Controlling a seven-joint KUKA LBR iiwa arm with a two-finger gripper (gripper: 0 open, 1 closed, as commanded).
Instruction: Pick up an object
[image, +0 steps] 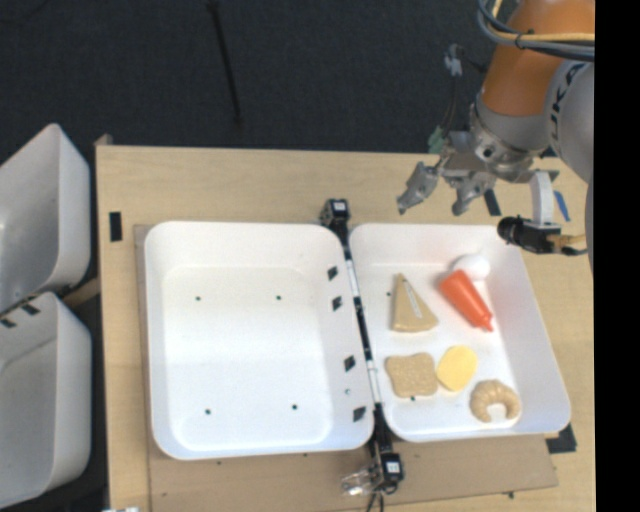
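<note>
While the grey arm with its orange band (530, 45) reached in from the right, the two-finger gripper (440, 195) hung over the far rim of the right white plastic bin (535, 300), with its jaws spread apart and nothing between them. All the objects lay below the jaws, nearer to the camera, inside that same bin. Closest under the jaws was the orange plastic carrot-shaped piece with a white rounded end (468, 293), smooth and glossy, lying at a slant a little to the right of them. Just to the left of it, almost straight under the jaws, lay the tan wedge-shaped slice (410, 306), flat and matte, with its point toward the gripper. Farther from the jaws came the brown square toast-like piece (411, 375), with a rough, grainy face, and touching its right side the yellow rounded disc (457, 368), smooth. Farthest away, at the near right corner, sat the beige curled croissant-shaped piece (496, 400). The left white plastic bin (160, 300), well to the left of the jaws, showed a smooth shallow floor.
</note>
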